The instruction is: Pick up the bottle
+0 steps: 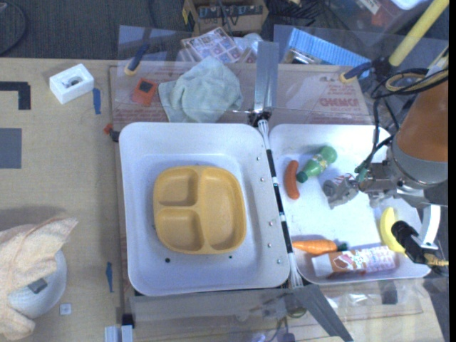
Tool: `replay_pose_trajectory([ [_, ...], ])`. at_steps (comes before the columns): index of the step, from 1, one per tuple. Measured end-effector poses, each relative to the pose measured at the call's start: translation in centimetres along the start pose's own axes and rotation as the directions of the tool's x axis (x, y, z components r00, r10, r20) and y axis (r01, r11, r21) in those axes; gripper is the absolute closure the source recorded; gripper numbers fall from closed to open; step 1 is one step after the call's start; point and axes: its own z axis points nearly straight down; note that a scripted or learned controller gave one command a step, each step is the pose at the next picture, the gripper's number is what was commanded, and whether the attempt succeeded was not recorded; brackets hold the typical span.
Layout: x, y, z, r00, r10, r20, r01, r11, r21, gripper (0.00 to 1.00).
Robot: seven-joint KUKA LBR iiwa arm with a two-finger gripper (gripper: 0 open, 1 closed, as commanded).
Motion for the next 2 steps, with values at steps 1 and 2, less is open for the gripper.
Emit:
replay_pose_trajectory([
  [1,1.8,6.1,1.0,0.973,-0.230,0.004,0.230,0.973,-0.006,0.00],
  [2,1.4,12.1,10.3,0.987,-0.159,0.002,0.159,0.987,-0.003,0.00],
])
